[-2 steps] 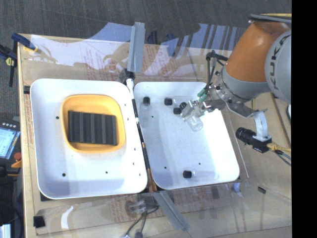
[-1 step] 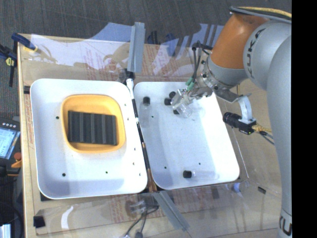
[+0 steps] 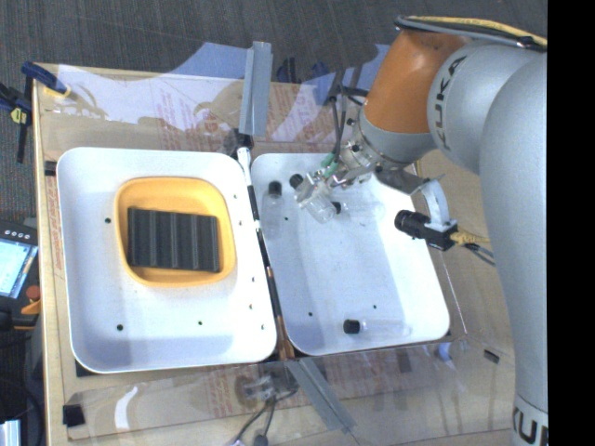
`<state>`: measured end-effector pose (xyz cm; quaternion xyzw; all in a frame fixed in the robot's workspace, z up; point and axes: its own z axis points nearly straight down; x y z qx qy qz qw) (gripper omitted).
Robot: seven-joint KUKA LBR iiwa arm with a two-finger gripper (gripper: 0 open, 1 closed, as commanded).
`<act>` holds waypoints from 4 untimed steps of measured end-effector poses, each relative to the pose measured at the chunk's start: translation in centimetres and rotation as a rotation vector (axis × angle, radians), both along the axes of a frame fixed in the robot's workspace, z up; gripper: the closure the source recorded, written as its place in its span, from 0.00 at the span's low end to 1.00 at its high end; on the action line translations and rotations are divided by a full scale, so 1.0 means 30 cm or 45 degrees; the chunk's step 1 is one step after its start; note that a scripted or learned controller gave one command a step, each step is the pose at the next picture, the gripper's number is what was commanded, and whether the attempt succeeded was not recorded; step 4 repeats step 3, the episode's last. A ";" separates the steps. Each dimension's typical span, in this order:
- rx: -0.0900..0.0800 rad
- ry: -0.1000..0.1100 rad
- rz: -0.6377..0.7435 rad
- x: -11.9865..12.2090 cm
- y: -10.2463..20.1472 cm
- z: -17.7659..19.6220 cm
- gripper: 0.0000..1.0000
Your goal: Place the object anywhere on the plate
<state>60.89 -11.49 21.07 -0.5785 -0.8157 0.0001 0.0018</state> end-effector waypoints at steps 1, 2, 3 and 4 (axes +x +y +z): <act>-0.002 -0.003 0.159 0.053 0.176 0.098 1.00; -0.002 -0.003 0.159 0.053 0.176 0.098 0.00; -0.002 0.002 0.121 0.133 0.265 -0.067 0.00; -0.002 0.002 0.121 0.133 0.265 -0.067 0.00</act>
